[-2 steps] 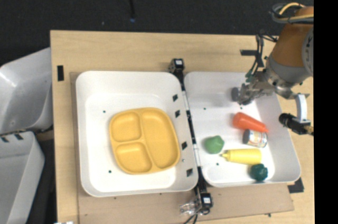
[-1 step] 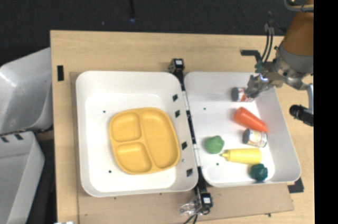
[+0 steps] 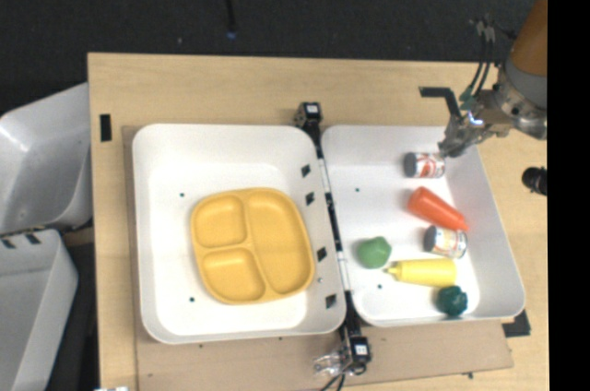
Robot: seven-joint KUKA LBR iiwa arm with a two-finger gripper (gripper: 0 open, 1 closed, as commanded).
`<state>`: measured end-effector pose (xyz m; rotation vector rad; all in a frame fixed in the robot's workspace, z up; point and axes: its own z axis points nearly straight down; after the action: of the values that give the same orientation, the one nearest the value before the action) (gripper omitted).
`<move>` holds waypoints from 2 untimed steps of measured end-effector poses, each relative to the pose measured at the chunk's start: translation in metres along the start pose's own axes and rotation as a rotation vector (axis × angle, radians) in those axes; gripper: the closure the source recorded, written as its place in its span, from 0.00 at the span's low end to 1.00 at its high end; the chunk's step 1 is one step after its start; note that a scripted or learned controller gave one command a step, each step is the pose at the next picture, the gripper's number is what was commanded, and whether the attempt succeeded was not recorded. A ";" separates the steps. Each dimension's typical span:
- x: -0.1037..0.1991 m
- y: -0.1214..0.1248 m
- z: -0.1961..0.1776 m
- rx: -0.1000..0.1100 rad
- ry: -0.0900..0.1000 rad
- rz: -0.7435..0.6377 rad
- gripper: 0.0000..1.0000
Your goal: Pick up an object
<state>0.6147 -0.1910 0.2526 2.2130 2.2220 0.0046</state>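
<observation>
Black floor surrounds the wooden bench (image 3: 184, 94) carrying 2 white bins. I see the gripper (image 3: 454, 140) low over the right bin's (image 3: 489, 214) far edge, just above a small can (image 3: 422, 164) lying on its side. I cannot tell how it is set. I would centre over the can, which sits slightly left and nearer, before descending, staying clear of the orange carrot (image 3: 436, 207).

Small can (image 3: 423, 164) on its side, red-white label, far end of right bin (image 3: 369, 160), just under pincer (image 3: 454, 143)
</observation>
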 end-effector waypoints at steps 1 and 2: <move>0.050 0.019 -0.004 0.003 0.002 -0.003 1.00; 0.102 0.029 0.008 0.006 0.002 -0.002 1.00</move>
<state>0.6432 -0.0890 0.2447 2.2147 2.2276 -0.0002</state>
